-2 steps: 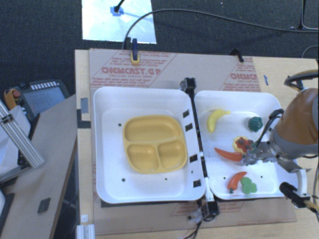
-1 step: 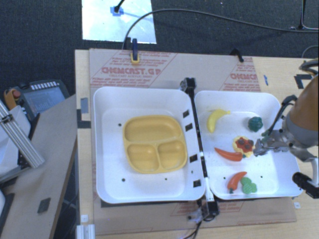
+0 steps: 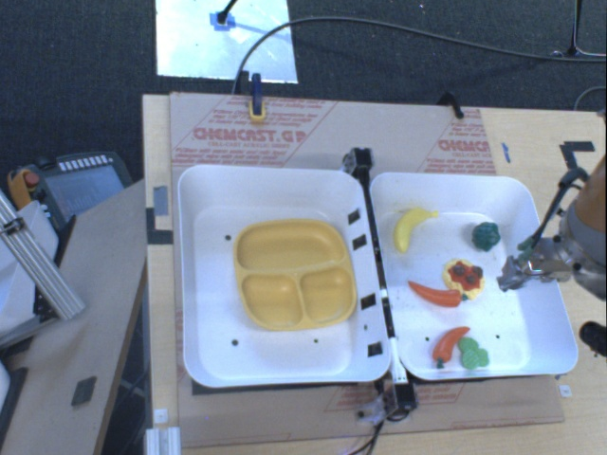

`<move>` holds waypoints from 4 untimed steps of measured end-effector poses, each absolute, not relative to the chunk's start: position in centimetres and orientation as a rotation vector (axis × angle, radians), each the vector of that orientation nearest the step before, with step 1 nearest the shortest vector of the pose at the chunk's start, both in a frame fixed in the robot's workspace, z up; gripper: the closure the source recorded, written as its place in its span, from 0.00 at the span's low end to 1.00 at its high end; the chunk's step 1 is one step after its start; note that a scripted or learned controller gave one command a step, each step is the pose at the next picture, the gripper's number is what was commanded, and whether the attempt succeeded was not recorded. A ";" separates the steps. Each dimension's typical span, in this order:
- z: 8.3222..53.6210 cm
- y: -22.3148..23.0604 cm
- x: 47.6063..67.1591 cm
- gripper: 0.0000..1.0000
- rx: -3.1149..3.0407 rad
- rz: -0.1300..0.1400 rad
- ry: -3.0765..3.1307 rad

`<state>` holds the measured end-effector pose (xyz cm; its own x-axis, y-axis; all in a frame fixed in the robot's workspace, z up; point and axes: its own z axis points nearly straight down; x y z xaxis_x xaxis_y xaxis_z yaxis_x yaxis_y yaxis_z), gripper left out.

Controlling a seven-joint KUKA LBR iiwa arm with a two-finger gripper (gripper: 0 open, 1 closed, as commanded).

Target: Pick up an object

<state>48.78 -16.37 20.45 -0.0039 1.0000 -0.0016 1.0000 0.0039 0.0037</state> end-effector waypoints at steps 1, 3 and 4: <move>23.9 -16.4 48.9 1.00 2.214 0.002 2.223; 24.0 -7.3 49.2 1.00 2.212 0.003 2.227; 24.3 -1.6 49.8 1.00 2.215 0.002 2.226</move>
